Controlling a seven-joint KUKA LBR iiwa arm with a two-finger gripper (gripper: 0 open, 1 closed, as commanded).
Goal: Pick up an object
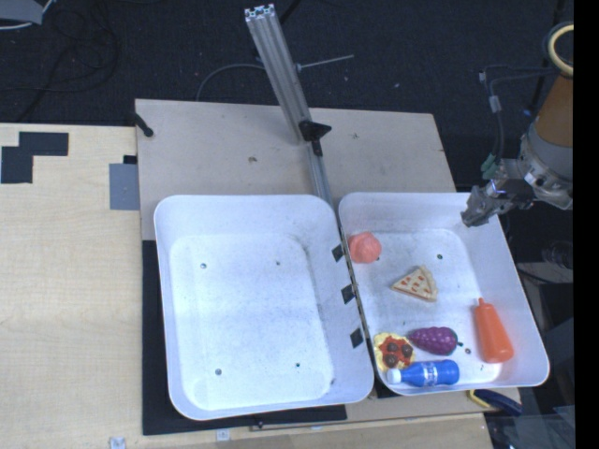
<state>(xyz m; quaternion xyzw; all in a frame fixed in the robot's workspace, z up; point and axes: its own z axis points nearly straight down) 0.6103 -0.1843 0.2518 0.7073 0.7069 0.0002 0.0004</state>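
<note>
pizza slice (416,284) well left-below hand (474,210)

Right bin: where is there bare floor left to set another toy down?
The right bin has bare floor in its upper middle, between the pink ball, the pizza slice and the tool. Its lower edge is crowded: flower toy, grapes, blue bottle, orange bottle.

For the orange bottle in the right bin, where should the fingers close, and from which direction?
Grip the orange bottle across its wide body, coming straight down from above. It lies flat with its narrow tip pointing up-left, and its long sides look free: the purple grapes lie apart to its left.
</note>
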